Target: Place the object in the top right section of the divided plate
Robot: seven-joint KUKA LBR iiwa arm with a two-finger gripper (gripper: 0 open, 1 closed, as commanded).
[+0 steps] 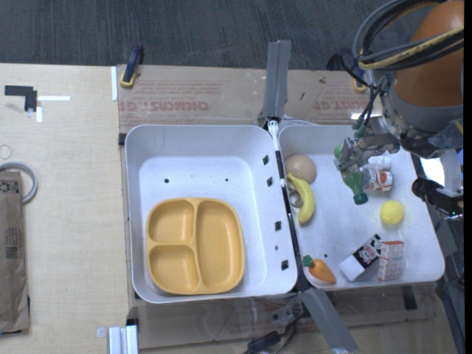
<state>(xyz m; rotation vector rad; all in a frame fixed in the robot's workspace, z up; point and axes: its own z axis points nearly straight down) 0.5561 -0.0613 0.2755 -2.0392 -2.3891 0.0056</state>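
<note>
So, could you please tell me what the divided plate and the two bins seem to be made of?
Divided plate: likely moulded plastic, matte yellow, with soft rounded ridges and no glare. Left bin and right bin: probably thin plastic, smooth white with rounded corners, though painted metal can't be ruled out.

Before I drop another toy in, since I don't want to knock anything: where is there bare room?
Left bin: bare floor behind the yellow plate. Right bin: crowded around the gripper, green bottle, ball; small gap between banana and cartons.
</note>
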